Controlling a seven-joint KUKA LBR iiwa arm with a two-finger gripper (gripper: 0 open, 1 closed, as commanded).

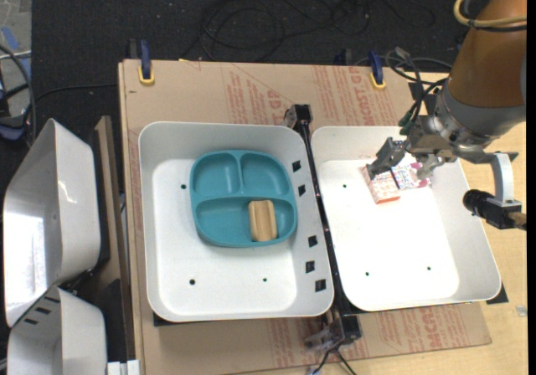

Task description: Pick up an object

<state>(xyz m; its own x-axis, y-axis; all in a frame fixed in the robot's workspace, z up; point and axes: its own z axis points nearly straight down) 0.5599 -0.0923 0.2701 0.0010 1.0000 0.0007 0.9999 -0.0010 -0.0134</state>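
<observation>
A small flat packet [390, 184], white and red with pink print, lies near the back of the right bin [419, 273]. My gripper [409, 161] hangs over it, its fingers [388, 155] spread to either side of the packet's upper edge with nothing between them. In the left bin [226, 290] rests a teal divided plate [216, 197] with a tan wooden block [262, 220] in its lower right compartment.
The two white bins sit side by side on a cardboard-covered bench [251, 93], with a black divider [314, 197] between them. White containers [46, 214] stand off the bench at the left. Cables trail on the dark floor behind.
</observation>
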